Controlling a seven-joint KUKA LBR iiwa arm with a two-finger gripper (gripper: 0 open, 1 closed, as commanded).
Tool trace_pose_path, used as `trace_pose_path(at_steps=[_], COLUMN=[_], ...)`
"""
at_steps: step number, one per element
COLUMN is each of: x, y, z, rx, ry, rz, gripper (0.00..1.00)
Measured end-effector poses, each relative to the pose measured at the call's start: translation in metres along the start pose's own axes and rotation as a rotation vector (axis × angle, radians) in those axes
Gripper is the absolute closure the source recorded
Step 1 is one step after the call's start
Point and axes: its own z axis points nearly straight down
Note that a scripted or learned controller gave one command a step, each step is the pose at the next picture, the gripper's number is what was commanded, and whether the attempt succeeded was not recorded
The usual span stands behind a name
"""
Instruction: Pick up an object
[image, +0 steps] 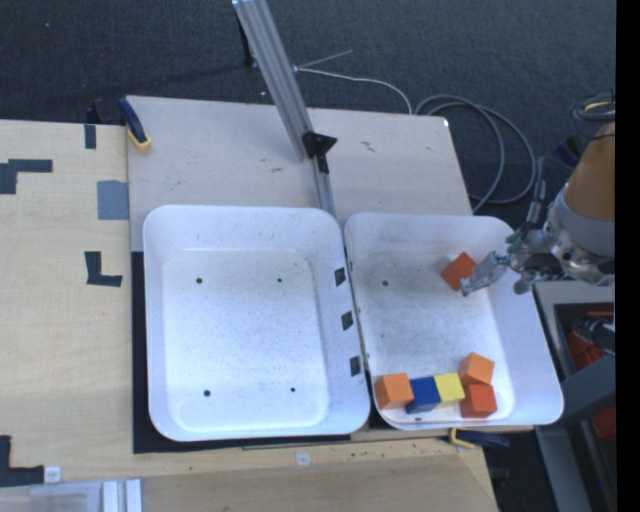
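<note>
Blocks lie low; fingers touch orange cube.

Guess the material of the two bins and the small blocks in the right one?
Bins: likely moulded plastic, white, with rounded corners, raised rim and a dull speckled floor. Blocks: look like painted wood or solid plastic; flat matte colour, crisp edges, no sheen. That covers the orange block by the claw and the cluster at the near edge. Wood versus plastic stays open.

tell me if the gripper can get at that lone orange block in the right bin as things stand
Probably yes. The gripper sits right beside the lone orange block, nothing lies between them, and the other blocks are clustered far off at the bin's near edge.
</note>
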Motion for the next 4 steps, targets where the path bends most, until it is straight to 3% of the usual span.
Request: trace_pose_path(at_steps=[1, 2, 3, 4], x=[-0.023, 0.039, 0.077, 0.074], y=[0.065, 0.094, 0.132, 0.13], z=[0.136, 0.132, 0.132, 0.122], rx=[0.006, -0.001, -0.002, 0.002], ry=[0.0, 0.001, -0.001, -0.003], rz=[0.0, -0.006, -0.004, -0.002], gripper=[0.0, 0.0, 0.0, 1.0])
